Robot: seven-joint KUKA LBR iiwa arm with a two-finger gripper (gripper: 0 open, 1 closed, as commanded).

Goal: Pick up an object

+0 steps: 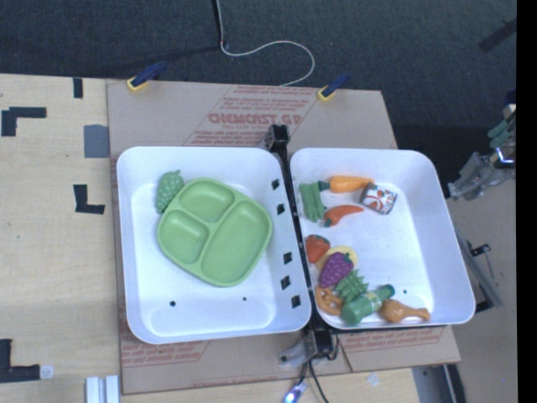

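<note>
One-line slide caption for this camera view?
Green divided plate and green toy in left bin; toy foods and small can in right bin.

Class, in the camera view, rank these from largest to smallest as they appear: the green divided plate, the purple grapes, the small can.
1. green divided plate
2. purple grapes
3. small can, close to the grapes in size, so that order is unsure.

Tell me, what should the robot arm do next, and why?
Probably swing left over the right bin and stop above the small can. The gripper sits outside the bin's right edge, with nothing visibly in it. The can lies slightly apart from the toy carrot, while the toys lower down are crowded together.
</note>
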